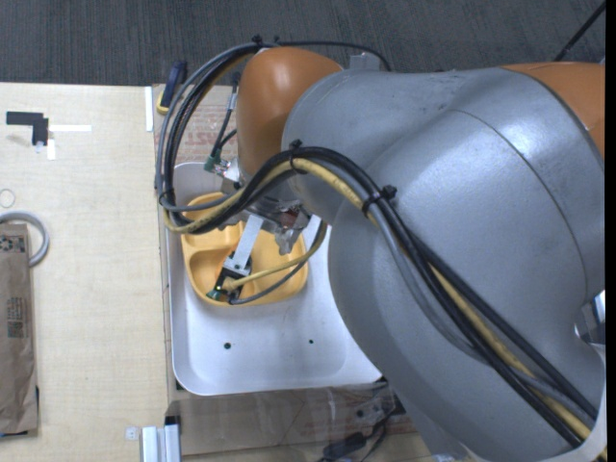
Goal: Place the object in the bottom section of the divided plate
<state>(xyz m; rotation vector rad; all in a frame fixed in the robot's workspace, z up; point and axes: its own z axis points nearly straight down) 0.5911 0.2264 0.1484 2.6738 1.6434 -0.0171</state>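
A pale wooden bench [87, 258] is seen from above, with dark grey carpet [289, 8] behind it at the top of the view. A shallow white bin [260, 354] sits on the bench, and a yellow divided plate [207, 272] lies inside it, near the bin's upper end. Most of the right half of the view is covered by the grey arm [452, 229], which carries an orange band [279, 94] and bundles of black and yellow cables [212, 210]. The claw [289, 221] is lowered directly over the plate, so that the plate's sections lie beneath it and toward the lower left of it. Whether the claw is apart or together cannot be told, since it is hidden by the wrist and cables. The object to be placed cannot be made out; nothing can be identified in the claw or on the visible parts of the plate. Far to the left of the claw, a brown paper packet [17, 325] lies at the bench's edge.
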